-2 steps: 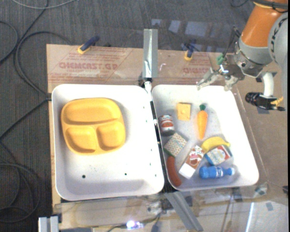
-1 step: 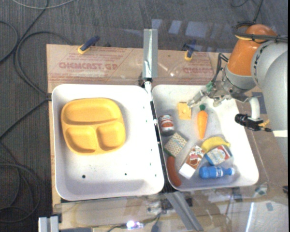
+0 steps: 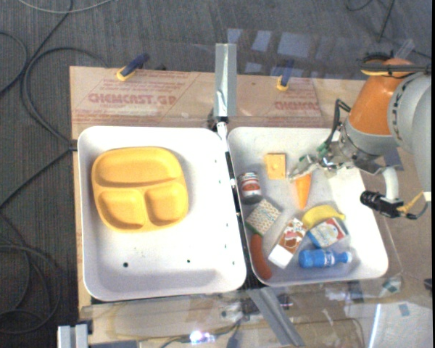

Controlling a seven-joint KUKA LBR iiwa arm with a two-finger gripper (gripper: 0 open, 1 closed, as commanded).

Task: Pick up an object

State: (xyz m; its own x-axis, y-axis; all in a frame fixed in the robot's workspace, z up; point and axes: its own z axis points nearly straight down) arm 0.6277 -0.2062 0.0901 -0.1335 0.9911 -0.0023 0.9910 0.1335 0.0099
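Grey arm [image 3: 419, 114], orange band [image 3: 373, 106], black cable, perhaps metal jaws

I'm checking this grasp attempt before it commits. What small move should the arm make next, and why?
Probably a short, straight descent. The gripper hovers over the right white bin, just above the top of the orange carrot-shaped toy, with nothing visibly between its fingers. The flat yellow cheese-like block lies close to the left, so drifting sideways risks nudging it.

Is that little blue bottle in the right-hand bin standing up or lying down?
Lying down. The small blue plastic bottle rests on its side along the bin floor, its white cap pointing right, below the yellow banana.
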